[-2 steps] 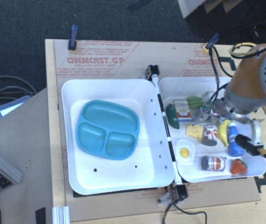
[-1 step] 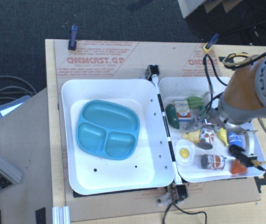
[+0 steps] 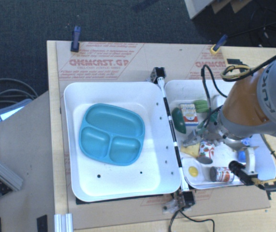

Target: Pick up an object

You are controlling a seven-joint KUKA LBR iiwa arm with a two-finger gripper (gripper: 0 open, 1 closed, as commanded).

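Your gripper point(image 3: 201, 135) sits low in the right bin point(image 3: 268, 170), under the orange-banded wrist of the arm point(image 3: 246, 105), and you cannot tell from this angle how it is set or whether it has anything. The clutter is packed tight around it: a small red-and-white carton point(image 3: 190, 114) lies just up and to the left of it, a dark green piece point(image 3: 179, 120) just beyond that toward the bin's left wall, and a light green piece point(image 3: 200, 105) straight above, partly behind the black cable. Directly below the gripper you see a yellow wedge point(image 3: 191, 151) and a red-and-white can point(image 3: 206, 152), nearly touching it. Farther down lie a small yellow disc point(image 3: 193, 170) and a bottle on its side point(image 3: 221, 175); a blue item point(image 3: 242, 155) sits down and to the right. Well to the left, across the divider, the left bin point(image 3: 75, 100) holds a blue sectioned tray point(image 3: 111, 134).
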